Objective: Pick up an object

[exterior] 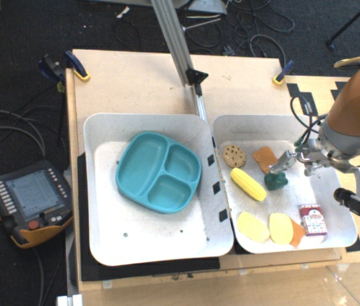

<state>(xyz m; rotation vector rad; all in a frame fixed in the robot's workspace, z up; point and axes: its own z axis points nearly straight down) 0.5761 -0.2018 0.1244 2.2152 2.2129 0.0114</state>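
Note:
The right bin (339,132) holds several toy foods. A round cookie (233,155) lies at its upper left, with a brown-orange piece (264,157) beside it. A yellow corn cob (248,183) lies below them, next to a dark green lump (276,181). Along the front edge lie two yellow pieces (253,226) (280,227), an orange wedge (296,233) and a small red-and-white box (313,220). My gripper (286,162) reaches in from the right, low over the bin. Its tip is just above the green lump and beside the brown-orange piece. Nothing shows held in it.
The left bin (103,190) holds a teal divided plate (159,171). A grey metal pole (173,30) slants over the bench's back to the ridge between the bins. Yellow clamps (80,72) (281,76) grip the bench's back corners. A teach pendant (30,199) lies on the floor at left.

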